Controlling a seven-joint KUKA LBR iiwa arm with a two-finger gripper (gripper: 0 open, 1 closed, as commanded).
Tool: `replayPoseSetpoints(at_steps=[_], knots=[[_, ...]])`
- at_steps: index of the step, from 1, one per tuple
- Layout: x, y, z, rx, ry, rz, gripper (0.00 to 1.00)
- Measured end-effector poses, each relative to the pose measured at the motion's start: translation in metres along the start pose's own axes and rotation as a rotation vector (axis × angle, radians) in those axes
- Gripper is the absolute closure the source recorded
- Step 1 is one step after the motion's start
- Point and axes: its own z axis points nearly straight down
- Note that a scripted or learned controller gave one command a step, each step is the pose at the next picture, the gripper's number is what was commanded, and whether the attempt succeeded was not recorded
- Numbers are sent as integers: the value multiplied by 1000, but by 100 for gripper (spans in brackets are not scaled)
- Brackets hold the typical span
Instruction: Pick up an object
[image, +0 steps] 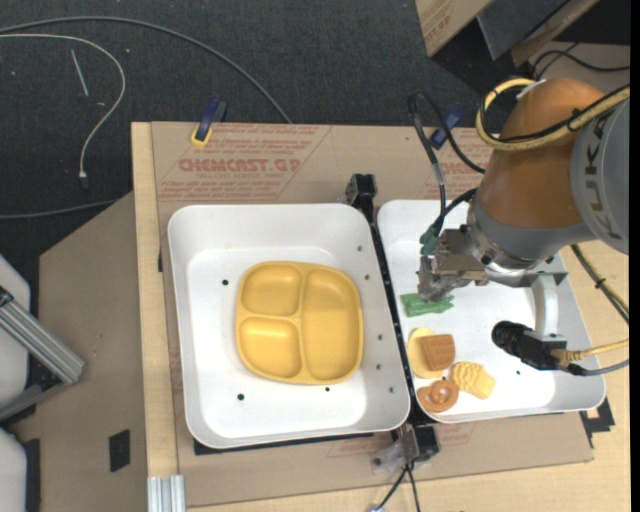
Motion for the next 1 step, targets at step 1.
replayPoseSetpoints(at_steps=[1], knots=[[55,-5,15,1,0,0,100]])
